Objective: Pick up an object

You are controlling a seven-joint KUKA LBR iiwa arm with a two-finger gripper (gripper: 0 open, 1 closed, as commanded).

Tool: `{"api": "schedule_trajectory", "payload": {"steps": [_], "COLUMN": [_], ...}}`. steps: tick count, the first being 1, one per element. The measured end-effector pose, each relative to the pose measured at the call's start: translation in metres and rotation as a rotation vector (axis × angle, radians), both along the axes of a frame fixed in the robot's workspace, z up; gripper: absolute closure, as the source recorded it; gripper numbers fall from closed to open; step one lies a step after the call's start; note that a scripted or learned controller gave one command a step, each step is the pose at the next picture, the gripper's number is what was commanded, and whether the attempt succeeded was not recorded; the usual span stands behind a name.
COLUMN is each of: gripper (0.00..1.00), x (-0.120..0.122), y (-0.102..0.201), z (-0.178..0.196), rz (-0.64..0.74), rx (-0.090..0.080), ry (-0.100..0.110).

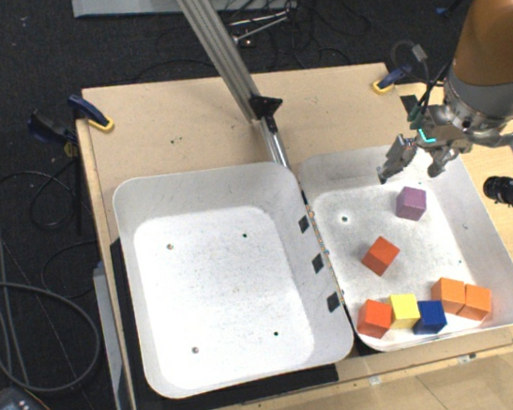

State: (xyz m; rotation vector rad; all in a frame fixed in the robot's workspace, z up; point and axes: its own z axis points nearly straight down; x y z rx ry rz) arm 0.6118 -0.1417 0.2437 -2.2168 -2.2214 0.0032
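My gripper [418, 159] hangs over the far part of the right bin [489, 242], its two fingers spread open with nothing between them. A purple cube [411, 202] lies just below it in the bin, a short way off from the fingertips. Further toward the front sits a tilted orange-red cube [380, 255]. Along the bin's front wall lie several cubes in a row: an orange-red one [376, 317], a yellow one [405, 308], a blue one [430, 316] and two orange ones [464, 297].
The left bin [151, 261] stands beside the right one on the wooden bench. A slanted metal pole [220, 48] comes down to the bins' shared far edge. Clamps sit at the bench's far corners [92, 113].
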Motion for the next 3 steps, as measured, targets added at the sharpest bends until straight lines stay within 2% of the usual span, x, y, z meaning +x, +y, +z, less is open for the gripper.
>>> {"api": "schedule_trajectory", "payload": {"steps": [1, 2, 3], "gripper": [0.0, 0.0, 0.0], "x": [0.001, -0.001, 0.002], "y": [0.0, 0.004, 0.002], "z": [0.002, -0.042, -0.105], "rz": [0.001, -0.002, -0.003], "rx": [-0.001, -0.001, -0.001], "ry": [-0.004, 0.001, 0.002]}}
